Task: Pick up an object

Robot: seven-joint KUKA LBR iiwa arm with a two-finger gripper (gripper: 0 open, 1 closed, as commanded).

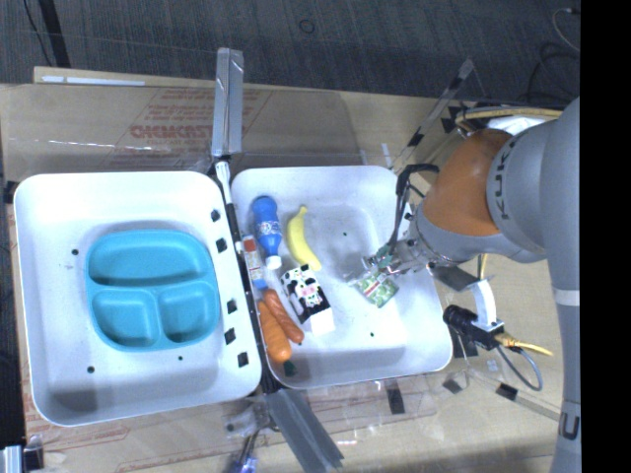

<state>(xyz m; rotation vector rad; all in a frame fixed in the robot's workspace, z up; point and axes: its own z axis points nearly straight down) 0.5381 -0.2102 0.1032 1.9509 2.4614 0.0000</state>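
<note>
Two shallow white bins sit side by side on a cardboard-covered bench. Left bin [39,264]: holds a blue three-compartment plastic tray [153,286]. Right bin [419,348]: a blue-capped plastic bottle [264,223], a yellow banana [301,237], a black-and-white cow-print carton [307,299] and an orange carrot [277,324] lie along its left side. The grey arm's gripper [380,269] is lowered over a small green-patterned item [376,288] near the bin's right side; whether its jaws are open, closed or gripping cannot be determined.
</note>
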